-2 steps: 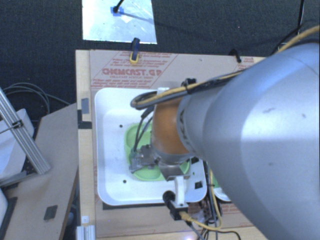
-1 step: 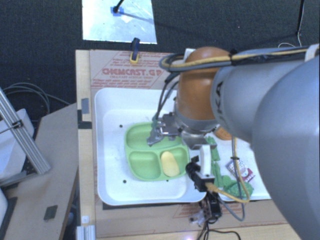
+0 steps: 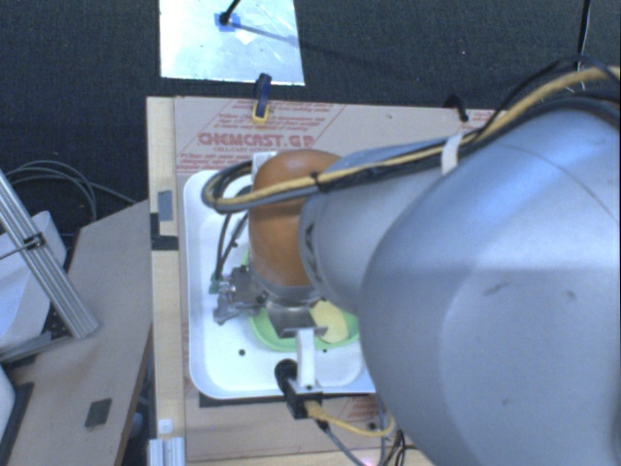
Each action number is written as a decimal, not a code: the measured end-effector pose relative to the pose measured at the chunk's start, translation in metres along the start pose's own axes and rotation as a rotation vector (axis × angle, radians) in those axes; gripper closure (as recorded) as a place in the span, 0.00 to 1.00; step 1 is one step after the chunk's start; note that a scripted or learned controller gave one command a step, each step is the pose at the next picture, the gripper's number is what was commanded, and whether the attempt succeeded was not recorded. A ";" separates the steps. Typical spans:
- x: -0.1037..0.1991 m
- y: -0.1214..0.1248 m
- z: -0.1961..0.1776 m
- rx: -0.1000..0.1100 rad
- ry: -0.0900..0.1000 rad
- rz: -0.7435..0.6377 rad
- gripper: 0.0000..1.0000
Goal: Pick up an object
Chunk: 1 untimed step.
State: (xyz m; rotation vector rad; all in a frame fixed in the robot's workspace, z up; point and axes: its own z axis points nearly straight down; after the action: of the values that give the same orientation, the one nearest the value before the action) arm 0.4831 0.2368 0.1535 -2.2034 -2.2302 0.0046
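You see the arm [image 3: 466, 260] low over the left white bin [image 3: 209, 357]; the pincer's state cannot be told.

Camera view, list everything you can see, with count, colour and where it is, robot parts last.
bin: one in view, white, on the bench at lower left of centre, mostly covered by the arm.
green thing: one, light green, round-edged, in the bin under the wrist; what it is cannot be told.
yellow thing: one, pale yellow, in the bin beside the green thing.
board: one, tan with red lettering, under and behind the bin.
clamp: one, yellow and dark, at the board's far edge.
sheet: one, shiny silver, on the dark floor at top.
arm: one, grey, reaching in from the right.
band: one, orange, above the wrist.
cables: several, yellow and black, along the arm.
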 end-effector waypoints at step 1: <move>-0.001 0.007 -0.161 -0.022 0.006 0.005 0.00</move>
State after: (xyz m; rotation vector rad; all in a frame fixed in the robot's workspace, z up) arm 0.4912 0.2353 0.3147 -2.2173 -2.2323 -0.0272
